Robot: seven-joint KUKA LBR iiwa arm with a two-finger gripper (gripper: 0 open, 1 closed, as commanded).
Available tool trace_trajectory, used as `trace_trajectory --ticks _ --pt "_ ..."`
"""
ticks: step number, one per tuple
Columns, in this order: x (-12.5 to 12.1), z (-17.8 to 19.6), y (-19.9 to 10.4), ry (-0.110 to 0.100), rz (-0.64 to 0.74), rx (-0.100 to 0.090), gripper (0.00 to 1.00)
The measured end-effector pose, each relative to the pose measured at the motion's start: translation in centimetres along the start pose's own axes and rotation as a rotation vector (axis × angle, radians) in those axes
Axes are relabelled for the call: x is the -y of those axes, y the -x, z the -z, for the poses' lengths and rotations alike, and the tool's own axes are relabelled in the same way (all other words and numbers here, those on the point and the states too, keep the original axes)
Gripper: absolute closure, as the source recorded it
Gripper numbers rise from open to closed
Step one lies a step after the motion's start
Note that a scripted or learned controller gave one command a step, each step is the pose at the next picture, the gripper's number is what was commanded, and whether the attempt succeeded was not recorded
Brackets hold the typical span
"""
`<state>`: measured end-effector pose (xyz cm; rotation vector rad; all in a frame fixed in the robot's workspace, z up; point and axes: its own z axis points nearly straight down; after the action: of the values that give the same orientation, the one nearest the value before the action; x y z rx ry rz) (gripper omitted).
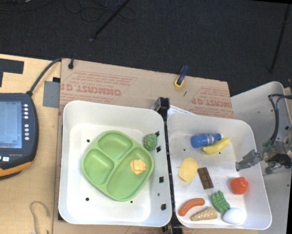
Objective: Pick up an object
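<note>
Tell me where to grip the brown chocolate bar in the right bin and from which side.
Grip the brown chocolate bar across its narrow width near mid-length, coming straight down from above. It appears to lie flat, long and thin, slanting down the right bin. The yellow potato-like piece sits close on its left, so that finger has little room.

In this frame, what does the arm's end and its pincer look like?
At the right bin's right edge, the pincer shows as a small dark grey metal piece. Behind it sits a cluster of dark parts with thin dark cables looping upward. Detail is too small to tell markings.
</note>
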<state>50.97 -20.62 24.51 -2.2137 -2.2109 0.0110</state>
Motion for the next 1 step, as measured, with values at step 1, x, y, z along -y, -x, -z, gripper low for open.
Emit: trace_trajectory --ticks 1 --pt "-0.18 0.53 0.02 0.009 0.002 0.002 0.0"
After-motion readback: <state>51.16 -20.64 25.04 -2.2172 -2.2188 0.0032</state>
